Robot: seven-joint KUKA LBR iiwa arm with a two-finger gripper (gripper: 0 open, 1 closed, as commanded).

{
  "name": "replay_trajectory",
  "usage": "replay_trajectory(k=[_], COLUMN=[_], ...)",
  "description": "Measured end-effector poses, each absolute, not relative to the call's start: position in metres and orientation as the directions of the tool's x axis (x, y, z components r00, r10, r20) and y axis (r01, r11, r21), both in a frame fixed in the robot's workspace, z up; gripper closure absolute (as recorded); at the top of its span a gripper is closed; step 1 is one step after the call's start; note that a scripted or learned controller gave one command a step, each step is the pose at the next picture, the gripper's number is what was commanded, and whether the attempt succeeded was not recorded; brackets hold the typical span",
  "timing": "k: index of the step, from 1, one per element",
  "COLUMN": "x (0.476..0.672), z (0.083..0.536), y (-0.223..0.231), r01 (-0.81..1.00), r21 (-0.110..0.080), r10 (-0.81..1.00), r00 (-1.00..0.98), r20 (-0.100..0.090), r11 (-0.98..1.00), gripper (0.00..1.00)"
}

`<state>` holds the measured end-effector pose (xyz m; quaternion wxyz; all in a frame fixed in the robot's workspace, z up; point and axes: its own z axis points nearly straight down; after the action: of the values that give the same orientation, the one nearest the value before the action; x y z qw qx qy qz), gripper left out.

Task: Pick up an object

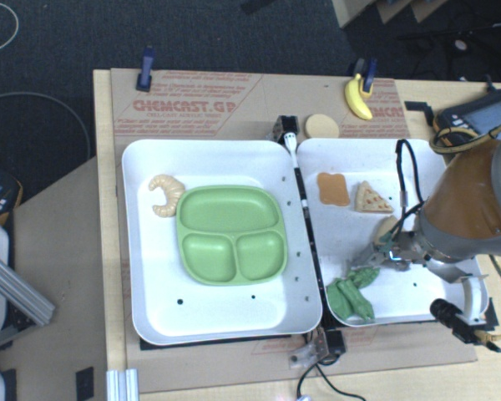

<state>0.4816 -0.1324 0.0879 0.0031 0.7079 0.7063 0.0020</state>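
My gripper (374,260) hangs low over the right bin (417,161), near its front left part, with the grey arm and its orange band (476,195) coming in from the right. A green leafy item (351,297) lies in that bin's front left corner. Its upper end reaches up to the gripper's tip and seems to touch it. Farther back in the same bin lie a brown toast square (333,189) and a tan triangular slice (371,198).
The left bin (142,224) holds a green divided plate (231,233) and a pale croissant (166,194) at its back left. On the bench behind the bins are a banana (358,98), a round tan disc (321,126) and a blue clamp (145,69).
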Motion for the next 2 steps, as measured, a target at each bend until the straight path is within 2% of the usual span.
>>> replay_trajectory(k=[2], x=[0.4817], z=[0.0873], y=[-0.1224], r01=[1.000], r21=[0.008], r10=[1.000], r00=[0.001], r20=[-0.002], r11=[-0.001], gripper=[0.00])
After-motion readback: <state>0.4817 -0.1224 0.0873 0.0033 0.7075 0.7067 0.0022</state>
